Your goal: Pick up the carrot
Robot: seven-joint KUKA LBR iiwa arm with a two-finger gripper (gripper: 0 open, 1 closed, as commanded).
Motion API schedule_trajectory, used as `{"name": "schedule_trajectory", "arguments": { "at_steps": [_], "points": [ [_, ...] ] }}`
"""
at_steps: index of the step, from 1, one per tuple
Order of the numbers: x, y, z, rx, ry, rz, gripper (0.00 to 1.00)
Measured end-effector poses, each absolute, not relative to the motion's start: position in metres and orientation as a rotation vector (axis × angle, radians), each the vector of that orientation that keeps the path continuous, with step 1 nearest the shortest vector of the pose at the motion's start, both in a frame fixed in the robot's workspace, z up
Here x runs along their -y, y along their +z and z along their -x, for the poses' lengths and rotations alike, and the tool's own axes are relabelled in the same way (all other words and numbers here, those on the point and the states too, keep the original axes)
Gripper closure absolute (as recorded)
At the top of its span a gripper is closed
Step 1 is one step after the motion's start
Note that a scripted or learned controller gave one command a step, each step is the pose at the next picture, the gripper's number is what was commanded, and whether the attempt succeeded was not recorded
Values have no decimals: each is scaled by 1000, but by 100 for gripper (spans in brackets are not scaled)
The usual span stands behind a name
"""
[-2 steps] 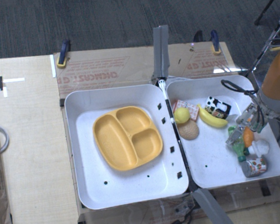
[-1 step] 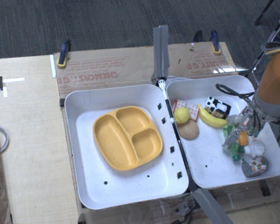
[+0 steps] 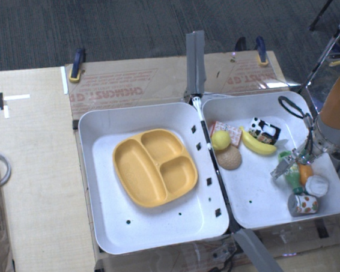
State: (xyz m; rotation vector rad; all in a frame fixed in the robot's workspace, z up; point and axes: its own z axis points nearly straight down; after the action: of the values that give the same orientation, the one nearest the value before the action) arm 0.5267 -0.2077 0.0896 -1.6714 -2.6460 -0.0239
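We cannot tell if the pincer (image 3: 289, 165) is apart or together, because its metal parts blur into the green leaves at the 4 o'clock side of the right bin (image 3: 250, 211). The carrot (image 3: 305, 172) lies just beside the pincer, at its 4 o'clock, partly hidden by the arm (image 3: 337, 115).

Orange carrot (image 3: 306, 172) (partly hidden) lies near the right bin's (image 3: 251, 214) right wall.
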Motion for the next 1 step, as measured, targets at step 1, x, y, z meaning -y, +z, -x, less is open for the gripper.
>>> {"name": "schedule_trajectory", "arguments": {
  "at_steps": [1],
  "points": [
    [222, 153, -574, 2654, 3, 1678, 0]
  ]
}}
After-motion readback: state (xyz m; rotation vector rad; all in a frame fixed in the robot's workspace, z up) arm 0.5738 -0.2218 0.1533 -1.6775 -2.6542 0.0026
